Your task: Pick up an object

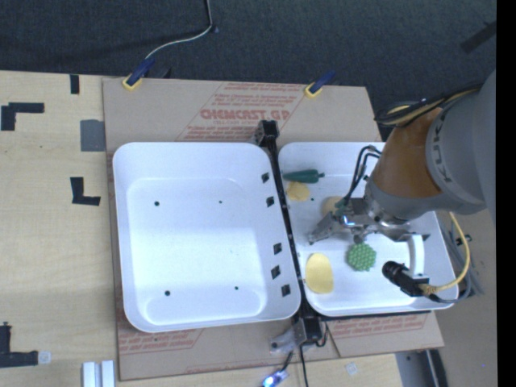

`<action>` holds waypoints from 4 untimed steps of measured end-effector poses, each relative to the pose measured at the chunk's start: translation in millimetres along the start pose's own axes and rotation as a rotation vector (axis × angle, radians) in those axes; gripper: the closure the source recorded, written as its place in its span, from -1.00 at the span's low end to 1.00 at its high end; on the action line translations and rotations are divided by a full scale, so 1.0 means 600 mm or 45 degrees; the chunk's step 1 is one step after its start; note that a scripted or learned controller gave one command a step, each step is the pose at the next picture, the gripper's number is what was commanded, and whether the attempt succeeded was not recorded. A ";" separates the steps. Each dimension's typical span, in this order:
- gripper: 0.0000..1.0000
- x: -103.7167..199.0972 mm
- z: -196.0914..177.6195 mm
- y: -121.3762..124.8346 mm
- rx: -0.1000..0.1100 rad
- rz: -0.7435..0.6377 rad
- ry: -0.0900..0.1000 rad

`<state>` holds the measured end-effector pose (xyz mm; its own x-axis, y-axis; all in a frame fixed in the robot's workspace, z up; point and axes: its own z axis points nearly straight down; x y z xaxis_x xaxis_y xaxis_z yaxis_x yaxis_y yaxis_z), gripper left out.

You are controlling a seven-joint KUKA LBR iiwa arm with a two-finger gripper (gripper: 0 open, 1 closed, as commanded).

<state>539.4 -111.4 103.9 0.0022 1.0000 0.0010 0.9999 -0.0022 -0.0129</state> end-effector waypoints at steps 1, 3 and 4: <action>-1.00 0.016 0.033 0.118 -0.018 -0.007 -0.002; 1.00 0.028 0.013 0.174 -0.016 -0.005 -0.001; 1.00 0.014 -0.286 0.210 -0.041 -0.006 -0.007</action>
<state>667.4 -103.7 274.2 -0.0023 1.0000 -0.0042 0.9998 0.0024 0.0192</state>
